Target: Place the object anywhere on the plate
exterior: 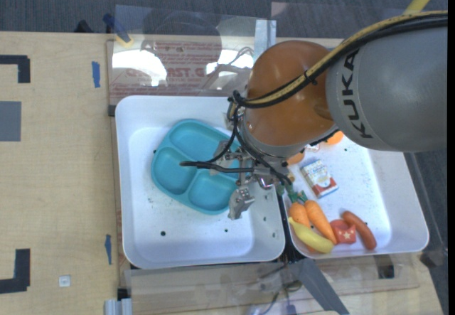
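Above the blue divided plate [192, 164], the gripper [242, 201] hangs, grip unclear; toy carrot [316, 217] looks light, rigid, graspable mid-body.

From my feed the arm's big orange band [284, 93] sits right over the middle, so it hides the back right part of the blue plate [188, 168] and the near corners of both bins. The end effector [242, 201] is a tangle of metal and black cables [206, 163] from up here, honestly too cluttered for me to read. The grey arm [398, 86] runs off the right edge. In the right bin [405, 221], something orange [333, 139] peeks out from under the arm and I can't tell what it is. The small packet's [318, 177] print is too tiny to read.
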Motion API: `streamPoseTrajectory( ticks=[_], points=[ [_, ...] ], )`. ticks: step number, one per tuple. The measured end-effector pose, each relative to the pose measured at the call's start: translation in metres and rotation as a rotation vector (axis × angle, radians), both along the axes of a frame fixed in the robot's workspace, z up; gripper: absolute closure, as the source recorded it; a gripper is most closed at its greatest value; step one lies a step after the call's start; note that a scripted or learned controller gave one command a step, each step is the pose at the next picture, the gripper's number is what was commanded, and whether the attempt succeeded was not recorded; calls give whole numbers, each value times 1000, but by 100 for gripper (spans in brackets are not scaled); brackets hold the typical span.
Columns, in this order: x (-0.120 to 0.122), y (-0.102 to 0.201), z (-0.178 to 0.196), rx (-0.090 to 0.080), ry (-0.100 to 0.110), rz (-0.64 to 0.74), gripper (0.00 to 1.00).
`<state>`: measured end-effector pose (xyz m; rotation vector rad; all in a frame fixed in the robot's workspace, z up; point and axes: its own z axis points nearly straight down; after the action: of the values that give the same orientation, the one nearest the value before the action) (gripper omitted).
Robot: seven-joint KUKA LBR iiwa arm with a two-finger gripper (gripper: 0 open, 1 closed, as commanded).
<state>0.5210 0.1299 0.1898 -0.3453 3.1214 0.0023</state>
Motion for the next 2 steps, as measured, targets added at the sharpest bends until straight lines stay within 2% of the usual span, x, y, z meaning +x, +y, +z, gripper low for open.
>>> streamPoseTrajectory(
  ticks=[1, 2],
  points=[
    [3, 1, 12, 5, -9, -3, 100],
    [2, 1, 12, 4, -8, -3, 0]
  ],
)
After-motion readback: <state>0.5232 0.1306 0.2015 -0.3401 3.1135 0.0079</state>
